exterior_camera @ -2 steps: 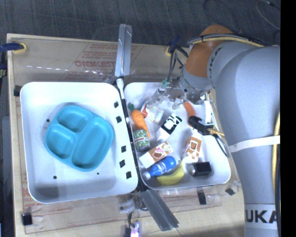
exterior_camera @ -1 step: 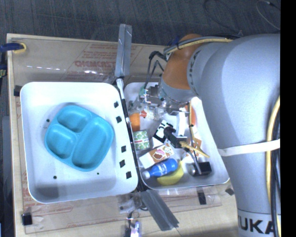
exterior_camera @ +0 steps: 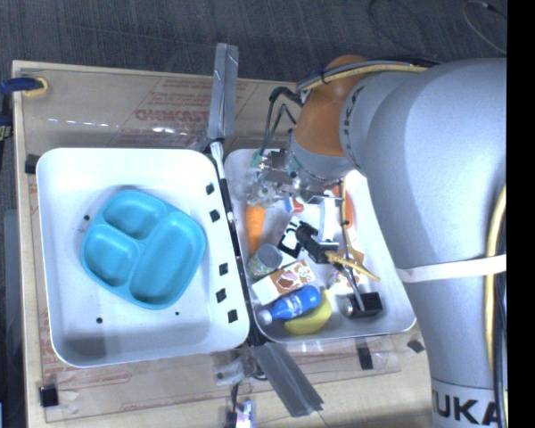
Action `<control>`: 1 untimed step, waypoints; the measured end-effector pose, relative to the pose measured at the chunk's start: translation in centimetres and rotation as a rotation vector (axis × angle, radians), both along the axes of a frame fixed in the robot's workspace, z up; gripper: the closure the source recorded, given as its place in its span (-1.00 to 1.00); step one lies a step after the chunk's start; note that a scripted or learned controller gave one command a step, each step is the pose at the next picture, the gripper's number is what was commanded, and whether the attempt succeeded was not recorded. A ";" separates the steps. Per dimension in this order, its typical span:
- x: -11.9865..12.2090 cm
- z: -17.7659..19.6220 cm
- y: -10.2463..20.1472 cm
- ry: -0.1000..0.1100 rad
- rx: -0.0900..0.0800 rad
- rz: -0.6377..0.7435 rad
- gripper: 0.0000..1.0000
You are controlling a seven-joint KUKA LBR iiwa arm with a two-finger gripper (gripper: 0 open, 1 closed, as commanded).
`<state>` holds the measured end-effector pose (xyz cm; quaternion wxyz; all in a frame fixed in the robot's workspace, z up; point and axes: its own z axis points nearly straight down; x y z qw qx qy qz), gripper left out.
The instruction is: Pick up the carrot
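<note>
The grey arm [exterior_camera: 428, 168] fills the right of the bench, its orange band [exterior_camera: 325, 127] bent down over the right bin [exterior_camera: 385, 279]. There are two white bins. The left bin [exterior_camera: 62, 328], well away from the gripper, holds one blue divided plate [exterior_camera: 143, 248].

The gripper [exterior_camera: 275, 178] hangs low at the far end of the right bin, close to the wall between the bins. Whether it is spread or pressed together I cannot tell; the wrist and clutter hide it.

One carrot [exterior_camera: 255, 227] lies just on the near side of the gripper, lengthwise along that dividing wall, with nothing gripping it that I can see. Beyond the carrot, further from the gripper, things crowd together: one blue bottle [exterior_camera: 292, 305] lying on its side, one yellow fruit [exterior_camera: 310, 322] touching it, one small printed carton [exterior_camera: 288, 278] and one grey can [exterior_camera: 266, 259] at the carrot's near tip. One small black object [exterior_camera: 367, 305] sits furthest from the gripper, under the arm.
</note>
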<state>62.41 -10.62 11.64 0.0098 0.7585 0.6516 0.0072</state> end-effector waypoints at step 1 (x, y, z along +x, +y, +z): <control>-6.3 -1.0 -1.6 -0.012 -0.009 0.274 1.00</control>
